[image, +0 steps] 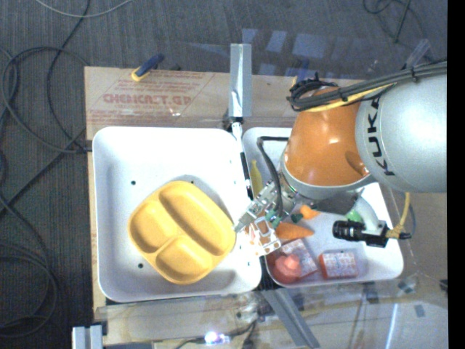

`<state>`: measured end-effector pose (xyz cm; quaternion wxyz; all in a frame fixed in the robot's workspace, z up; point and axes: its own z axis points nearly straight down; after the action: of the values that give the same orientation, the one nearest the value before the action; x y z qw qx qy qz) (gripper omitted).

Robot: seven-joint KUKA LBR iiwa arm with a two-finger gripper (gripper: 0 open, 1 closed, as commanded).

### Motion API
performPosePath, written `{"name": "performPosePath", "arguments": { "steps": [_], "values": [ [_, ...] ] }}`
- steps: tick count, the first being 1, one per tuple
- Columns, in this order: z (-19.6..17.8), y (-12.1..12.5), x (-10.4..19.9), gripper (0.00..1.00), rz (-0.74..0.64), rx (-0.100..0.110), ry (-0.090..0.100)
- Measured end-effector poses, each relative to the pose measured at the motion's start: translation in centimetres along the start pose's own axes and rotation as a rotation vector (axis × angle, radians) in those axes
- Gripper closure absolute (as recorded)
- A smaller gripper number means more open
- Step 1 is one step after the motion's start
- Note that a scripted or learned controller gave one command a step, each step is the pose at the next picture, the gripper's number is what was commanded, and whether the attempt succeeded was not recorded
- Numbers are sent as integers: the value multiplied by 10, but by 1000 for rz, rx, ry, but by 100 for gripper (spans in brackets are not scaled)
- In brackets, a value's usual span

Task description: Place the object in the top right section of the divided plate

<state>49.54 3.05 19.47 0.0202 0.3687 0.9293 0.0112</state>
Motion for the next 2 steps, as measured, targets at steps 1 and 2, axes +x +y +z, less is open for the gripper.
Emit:
{"name": "performPosePath", "arguments": {
  "steps": [1,2],
  "values": [
    [-107,-22,-13,100,-27,35,28],
    [-15,21,13,100,-449,28,40]
  ]
}}
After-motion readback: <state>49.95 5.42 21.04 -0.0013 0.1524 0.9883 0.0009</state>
